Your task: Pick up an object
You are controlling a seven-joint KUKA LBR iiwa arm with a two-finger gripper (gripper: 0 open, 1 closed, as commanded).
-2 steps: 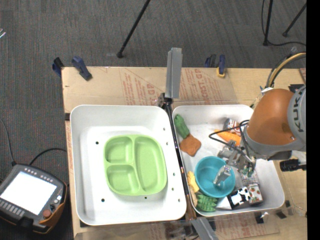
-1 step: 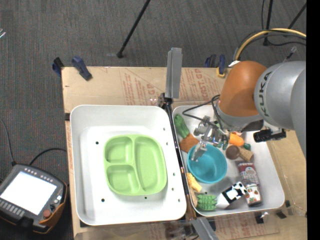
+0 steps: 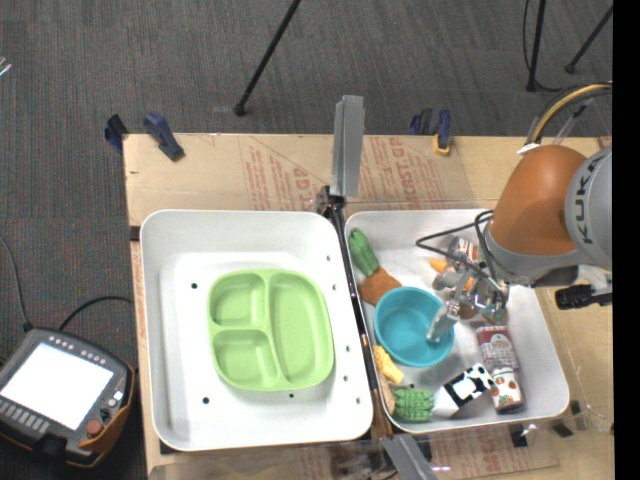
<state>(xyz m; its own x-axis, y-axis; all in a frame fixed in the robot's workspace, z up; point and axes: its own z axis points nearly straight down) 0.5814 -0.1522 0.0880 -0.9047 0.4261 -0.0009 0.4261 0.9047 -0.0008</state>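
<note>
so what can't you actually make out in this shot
- Gripper in the camera view: its tip dips into the round blue bowl; the fingers blur together, so their state is unclear.
- Small orange object: mostly behind the gripper's cables.
- Red and white carton: label print too small to read.

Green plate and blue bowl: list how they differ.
The green plate lies in the left bin; the blue bowl sits in the right bin. The green plate is flat, rounded-rectangular and split into three compartments; the blue bowl is round, deeper and undivided. The green plate looks wider than the blue bowl. The end effector reaches into the blue bowl, not the green plate. Both face upward.
</note>
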